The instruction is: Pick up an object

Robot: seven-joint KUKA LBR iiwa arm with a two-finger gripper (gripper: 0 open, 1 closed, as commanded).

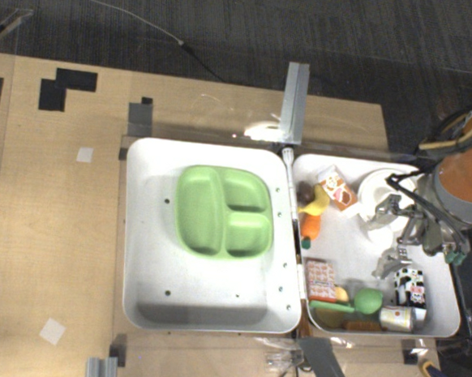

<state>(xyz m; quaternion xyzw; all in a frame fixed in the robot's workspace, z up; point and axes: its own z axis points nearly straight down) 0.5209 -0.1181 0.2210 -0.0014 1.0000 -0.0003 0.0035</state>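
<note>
The right bin [445,326] holds several small objects. A small carton [336,188] and a yellow-brown toy [311,199] lie at its back left, with an orange carrot [310,225] just in front of them. A patterned box [319,276], a green ball [367,300] and a pale can [396,318] lie along the front. My gripper [391,262] hangs over the right half of this bin, just left of a black-and-white spotted object [410,287] and in front of a white bowl [380,189]. The wrist hides what lies right under it.
The left bin [142,298] carries a green divided plate [222,211] near its middle. A metal post [295,103] stands behind the seam between the bins. The grey and orange arm [469,173] covers the right bin's back right corner.
</note>
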